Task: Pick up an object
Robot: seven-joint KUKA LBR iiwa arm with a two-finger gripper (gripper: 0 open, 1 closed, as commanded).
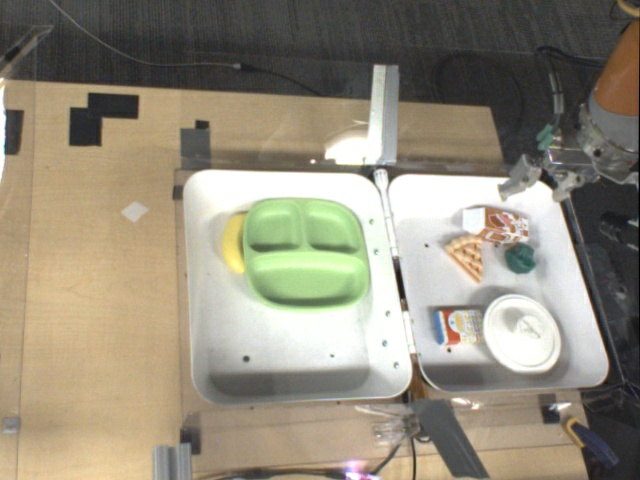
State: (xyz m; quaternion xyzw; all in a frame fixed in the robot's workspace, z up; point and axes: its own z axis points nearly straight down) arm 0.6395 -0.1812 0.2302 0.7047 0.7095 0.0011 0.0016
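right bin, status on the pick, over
Gripper at right bin far rim, nothing between fingers. Cartons, waffle piece, white bowl untouched. Path clear.

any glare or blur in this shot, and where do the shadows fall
In the camera view, a bright glare patch sits on the bench just behind the left bin; a soft shadow pools along that bin's near inside wall; the green divided plate and white round lid look reasonably sharp; the end effector at the right bin's far corner is smeared and indistinct.
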